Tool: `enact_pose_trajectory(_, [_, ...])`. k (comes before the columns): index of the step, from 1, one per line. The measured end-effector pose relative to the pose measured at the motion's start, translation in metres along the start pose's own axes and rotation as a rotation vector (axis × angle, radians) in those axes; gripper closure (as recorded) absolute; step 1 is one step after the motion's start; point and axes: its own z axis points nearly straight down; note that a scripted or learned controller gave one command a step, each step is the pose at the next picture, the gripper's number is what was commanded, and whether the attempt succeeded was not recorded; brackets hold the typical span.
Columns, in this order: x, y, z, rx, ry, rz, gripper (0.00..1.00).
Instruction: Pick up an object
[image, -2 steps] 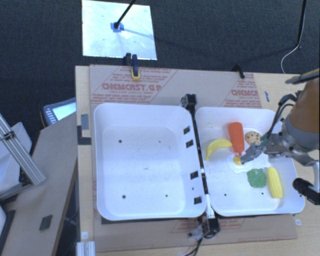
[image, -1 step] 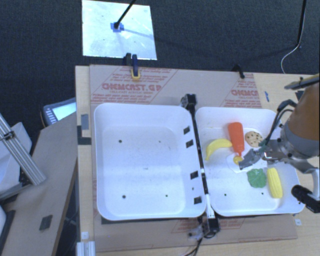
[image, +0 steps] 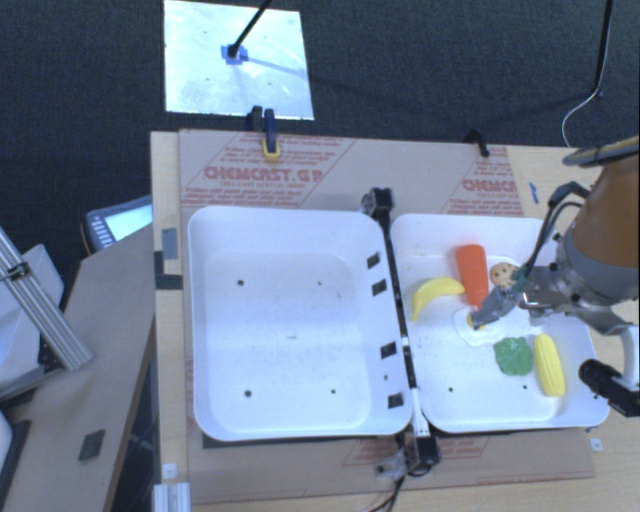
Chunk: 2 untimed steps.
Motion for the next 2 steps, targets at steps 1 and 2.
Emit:
enact_pose_trajectory(1, [-0.001, 0.001, -0.01, -0.001, -0.001, -0.001, 1.0])
enact_pose_trajectory(2, [-0.081, -0.002, -0.004, 0.002, -0.004, 0.013, 1.0])
